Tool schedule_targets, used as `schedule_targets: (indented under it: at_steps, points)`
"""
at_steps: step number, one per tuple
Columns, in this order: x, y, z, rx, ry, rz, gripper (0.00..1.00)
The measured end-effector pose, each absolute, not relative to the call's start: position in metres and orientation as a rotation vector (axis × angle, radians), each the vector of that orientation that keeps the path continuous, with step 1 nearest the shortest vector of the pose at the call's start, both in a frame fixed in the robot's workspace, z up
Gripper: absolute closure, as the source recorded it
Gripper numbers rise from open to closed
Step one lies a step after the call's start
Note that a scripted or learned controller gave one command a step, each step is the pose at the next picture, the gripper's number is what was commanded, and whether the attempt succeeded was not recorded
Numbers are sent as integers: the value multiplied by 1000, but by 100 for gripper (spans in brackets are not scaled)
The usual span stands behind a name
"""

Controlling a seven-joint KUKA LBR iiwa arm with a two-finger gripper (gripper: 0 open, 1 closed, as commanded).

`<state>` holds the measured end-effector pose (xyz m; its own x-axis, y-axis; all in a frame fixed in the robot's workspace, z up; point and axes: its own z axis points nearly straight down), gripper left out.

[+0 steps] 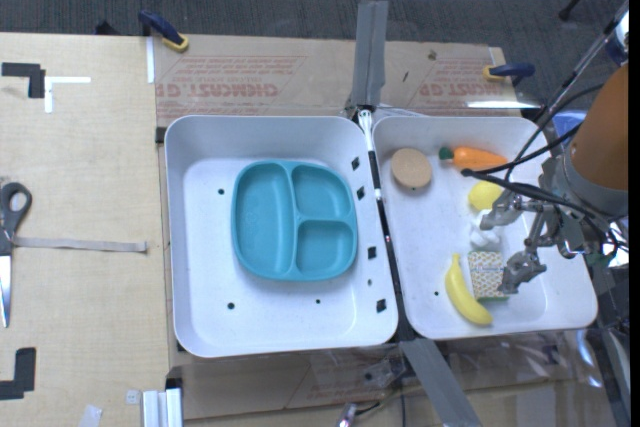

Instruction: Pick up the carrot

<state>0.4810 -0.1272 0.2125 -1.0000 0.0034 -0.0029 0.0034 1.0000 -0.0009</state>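
Orange carrot (480,157), banana (466,294): right bin (430,315) | teal tray (295,219): left bin (200,315) | gripper (510,240) released

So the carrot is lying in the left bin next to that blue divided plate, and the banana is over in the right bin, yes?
Not quite. The camera view shows the carrot in the right bin, near its far edge, along with the banana. The blue divided plate sits in the left bin.
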Motion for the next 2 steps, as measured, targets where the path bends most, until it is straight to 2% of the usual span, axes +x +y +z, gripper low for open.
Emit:
schedule_targets:
  at_steps: [1, 2]
  points:
    - [565, -170, 250, 428, 3108, -2, 0]
    - [650, -154, 221, 697, 3058, -1, 0]
